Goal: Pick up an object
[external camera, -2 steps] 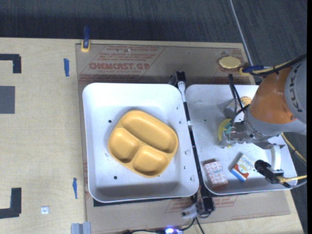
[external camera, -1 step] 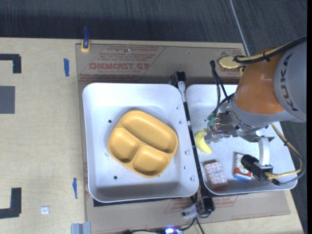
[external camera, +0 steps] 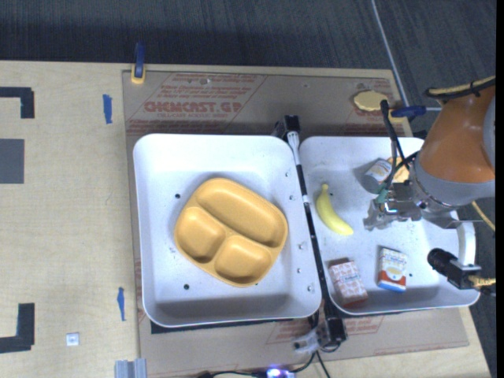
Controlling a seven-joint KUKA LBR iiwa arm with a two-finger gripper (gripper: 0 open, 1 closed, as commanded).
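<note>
Two white bins, left [external camera: 150, 211] and right [external camera: 346, 152], on a tan wooden bench [external camera: 63, 235] with black marks and blue tape strips. Left bin: a mustard-yellow tray [external camera: 228, 231]. Right bin: a yellow banana [external camera: 332, 211]; near it, a reddish-brown patterned box [external camera: 347, 280] and a white carton [external camera: 392, 268] printed orange and blue. Grey arm [external camera: 461, 160] with orange band. Far floor: dark blue-grey carpet [external camera: 236, 14].
</note>
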